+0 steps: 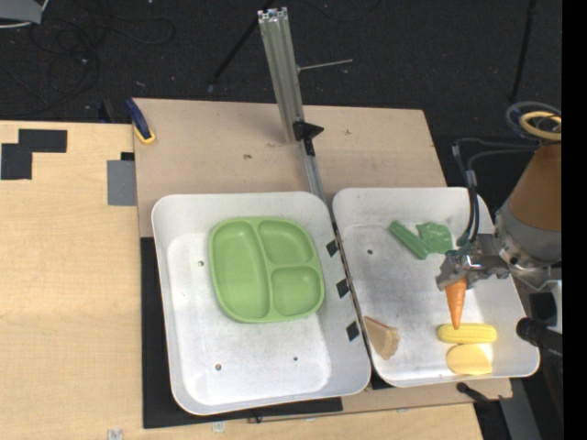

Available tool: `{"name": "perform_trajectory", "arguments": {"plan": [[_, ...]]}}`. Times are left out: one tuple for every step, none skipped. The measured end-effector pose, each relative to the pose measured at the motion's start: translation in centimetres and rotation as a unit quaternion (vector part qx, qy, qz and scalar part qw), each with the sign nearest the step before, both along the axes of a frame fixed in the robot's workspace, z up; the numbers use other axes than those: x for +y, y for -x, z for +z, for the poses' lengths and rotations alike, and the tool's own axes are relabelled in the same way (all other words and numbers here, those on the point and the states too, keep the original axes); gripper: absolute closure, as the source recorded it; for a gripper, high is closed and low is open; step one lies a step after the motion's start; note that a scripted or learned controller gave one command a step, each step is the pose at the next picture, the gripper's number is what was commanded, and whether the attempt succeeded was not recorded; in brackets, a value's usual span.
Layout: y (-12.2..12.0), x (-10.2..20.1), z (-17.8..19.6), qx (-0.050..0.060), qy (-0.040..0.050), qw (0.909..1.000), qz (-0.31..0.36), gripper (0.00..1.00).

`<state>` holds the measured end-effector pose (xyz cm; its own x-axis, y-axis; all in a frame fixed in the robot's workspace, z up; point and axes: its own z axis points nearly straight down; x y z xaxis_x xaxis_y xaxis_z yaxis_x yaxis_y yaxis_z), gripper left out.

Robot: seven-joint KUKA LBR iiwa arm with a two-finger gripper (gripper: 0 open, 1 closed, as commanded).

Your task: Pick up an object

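Observation:
My gripper [459, 277] hangs over the right side of the right bin [385, 200]. An orange carrot [455, 304] points tip-down from it, its wide top caught between the fingers. The carrot's tip comes down just above a yellow piece [468, 334] lying near the bin's front right corner. A green toy [422, 238] lies just left of the gripper, apart from it.
A second yellow piece [470, 360] rests at the right bin's front edge, and a tan wedge [383, 338] sits at its front left. The left bin [183, 227] holds a green divided plate [268, 269]. A metal post [284, 81] stands behind the bins.

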<state>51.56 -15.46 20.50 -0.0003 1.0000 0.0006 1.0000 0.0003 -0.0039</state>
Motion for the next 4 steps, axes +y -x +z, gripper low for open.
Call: {"name": "perform_trajectory", "arguments": {"plan": [[-2.2, 4.2, 0.1, -0.001, -0.0003, 1.0, 0.001, 1.0], [-4.3, 9.5, 1.1, -0.002, -0.0005, 1.0, 0.002, 1.0], [-5.5, 15.3, 0.4, -0.001, -0.0002, 1.0, 0.002, 1.0], [-6.9, 20.3, -0.3, -0.001, -0.0003, 1.0, 0.002, 1.0]]}}
